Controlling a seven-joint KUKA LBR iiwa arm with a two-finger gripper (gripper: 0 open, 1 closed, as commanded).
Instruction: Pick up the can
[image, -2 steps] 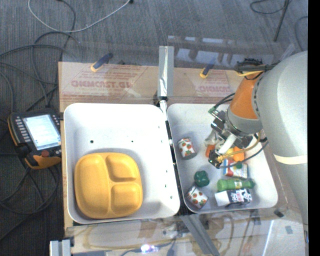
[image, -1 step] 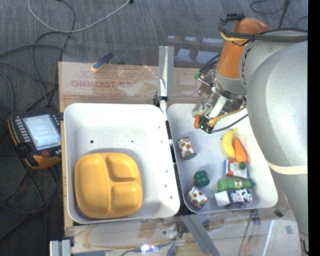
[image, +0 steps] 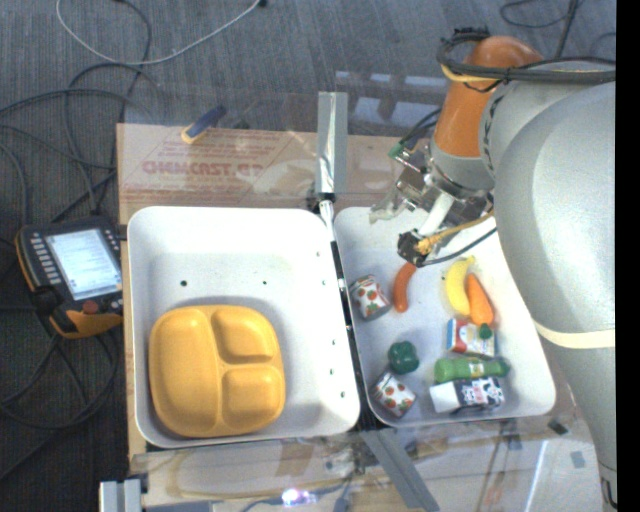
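The claw (image: 411, 222) is hovering over the far end of the right bin (image: 530, 400), and from where I am standing I cannot tell whether it is wide or narrow: the wrist hardware and a loop of yellow cable are getting in the way. Nothing is showing inside it.

Two small white cans with red and green print are lying in that same bin. The nearer can (image: 368, 297) is resting against the bin's left wall, down and to the left of the claw in the camera view, just beside an orange pepper (image: 402, 287) that is lying between it and the claw. The farther can (image: 394, 395) is sitting at the bin's near end, close to a green pepper (image: 402, 355). I am judging the nearer can to be the easier target, since the move is calling for a short shift toward the dividing wall and then a descent.

Its long axis is looking tilted, running roughly along the wall, though it is too small for me to be sure whether it is standing or lying. The wall and the orange pepper are crowding it on both sides, which is leaving little room. The left bin (image: 180, 230) is holding a yellow tray (image: 215, 368).
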